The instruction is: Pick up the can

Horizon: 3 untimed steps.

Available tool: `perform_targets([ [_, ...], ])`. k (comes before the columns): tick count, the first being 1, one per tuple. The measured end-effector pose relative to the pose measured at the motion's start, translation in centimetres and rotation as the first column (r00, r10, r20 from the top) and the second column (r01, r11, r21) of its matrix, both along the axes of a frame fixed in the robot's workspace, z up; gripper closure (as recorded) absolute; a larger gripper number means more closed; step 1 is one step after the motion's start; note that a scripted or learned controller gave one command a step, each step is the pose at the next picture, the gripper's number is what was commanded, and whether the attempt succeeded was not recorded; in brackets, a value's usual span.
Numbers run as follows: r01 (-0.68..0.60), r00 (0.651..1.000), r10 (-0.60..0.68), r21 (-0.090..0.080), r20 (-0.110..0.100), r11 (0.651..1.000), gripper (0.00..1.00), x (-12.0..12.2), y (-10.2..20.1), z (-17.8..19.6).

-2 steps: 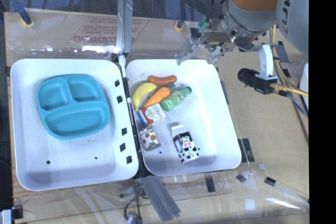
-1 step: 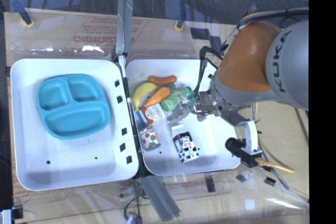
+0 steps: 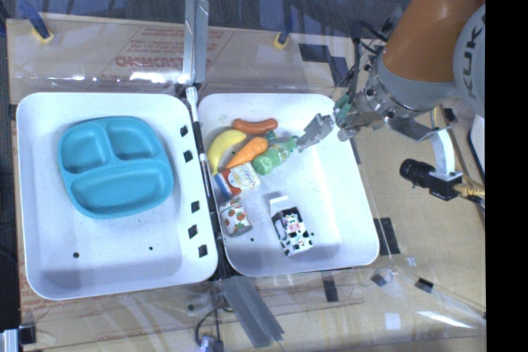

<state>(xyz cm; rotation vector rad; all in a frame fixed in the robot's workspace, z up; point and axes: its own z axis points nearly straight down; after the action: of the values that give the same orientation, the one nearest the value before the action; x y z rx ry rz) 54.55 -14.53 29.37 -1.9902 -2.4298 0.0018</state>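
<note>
Bench surface carries two white bins. The can [image 3: 240,177] lies on its side in the right bin [image 3: 351,214], against the carrot [image 3: 250,151]. I cannot tell the gripper's [image 3: 317,129] state. I would centre over the can, straddle its width, then descend.

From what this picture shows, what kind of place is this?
Probably a robotics lab test bench: a grey and orange robot arm reaches over two shallow white plastic bins, one holding toy food such as a plastic orange carrot, on a taped board.
</note>
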Motion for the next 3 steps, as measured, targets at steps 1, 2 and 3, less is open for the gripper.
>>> perform_targets([
  [1, 0.000, 1.000, 0.000, 0.001, -0.004, 1.000, 0.00, -4.1, 1.6, -13.4],
  [2, 0.224, 0.975, -0.224, 0.001, 0.003, 0.975, 0.00, 5.1, 2.9, -19.8],
  [3, 0.032, 0.999, -0.032, 0.001, -0.002, 0.999, 0.00, -1.4, 1.4, -7.8],
])
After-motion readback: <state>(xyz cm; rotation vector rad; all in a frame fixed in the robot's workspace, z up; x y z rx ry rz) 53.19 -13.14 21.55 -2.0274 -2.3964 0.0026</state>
